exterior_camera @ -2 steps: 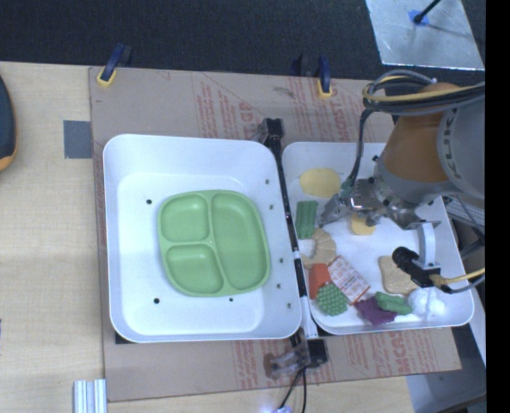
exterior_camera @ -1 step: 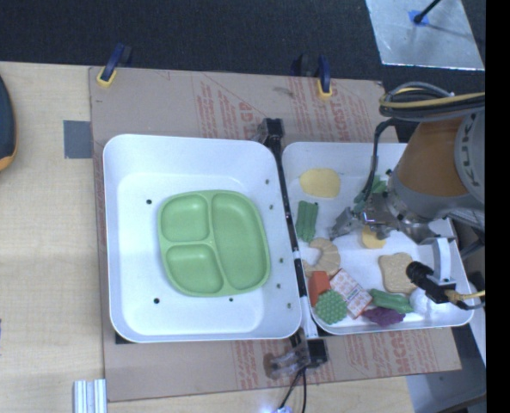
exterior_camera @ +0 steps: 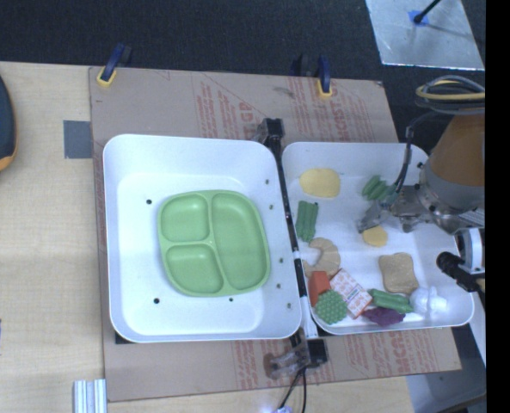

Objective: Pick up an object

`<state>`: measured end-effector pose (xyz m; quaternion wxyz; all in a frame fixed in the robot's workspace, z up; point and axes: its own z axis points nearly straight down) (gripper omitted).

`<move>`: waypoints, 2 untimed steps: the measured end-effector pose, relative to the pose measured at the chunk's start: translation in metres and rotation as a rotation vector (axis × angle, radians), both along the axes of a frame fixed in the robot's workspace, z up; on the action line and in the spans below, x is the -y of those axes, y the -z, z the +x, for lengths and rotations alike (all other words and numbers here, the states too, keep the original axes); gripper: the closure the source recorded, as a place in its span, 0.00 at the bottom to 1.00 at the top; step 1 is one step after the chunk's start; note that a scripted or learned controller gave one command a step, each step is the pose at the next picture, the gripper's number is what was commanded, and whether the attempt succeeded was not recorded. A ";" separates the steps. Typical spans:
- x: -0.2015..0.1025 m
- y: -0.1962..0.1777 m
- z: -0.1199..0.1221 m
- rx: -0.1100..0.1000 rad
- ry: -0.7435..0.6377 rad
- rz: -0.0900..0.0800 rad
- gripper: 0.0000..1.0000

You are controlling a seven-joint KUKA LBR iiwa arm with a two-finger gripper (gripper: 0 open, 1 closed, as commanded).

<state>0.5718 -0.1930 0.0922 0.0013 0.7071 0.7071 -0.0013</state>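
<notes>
Right white bin [exterior_camera: 341, 151], hand [exterior_camera: 377, 220] low over small yellow piece [exterior_camera: 375, 237], grip state unclear.

The arm reaches in from the right, its pincer [exterior_camera: 377, 222] lowered, seemingly slightly parted.

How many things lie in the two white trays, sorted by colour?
Green: 5, the divided plate, stick, piece near the pincer, round piece, long piece
Yellow: 2
Tan: 2
Red: 1
Purple: 1
Red-and-white packet: 1
White: 1
Total: 13
</notes>
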 end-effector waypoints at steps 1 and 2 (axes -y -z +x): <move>-0.035 -0.008 0.066 0.003 -0.009 0.004 0.00; 0.021 -0.044 0.086 0.003 -0.002 0.001 0.00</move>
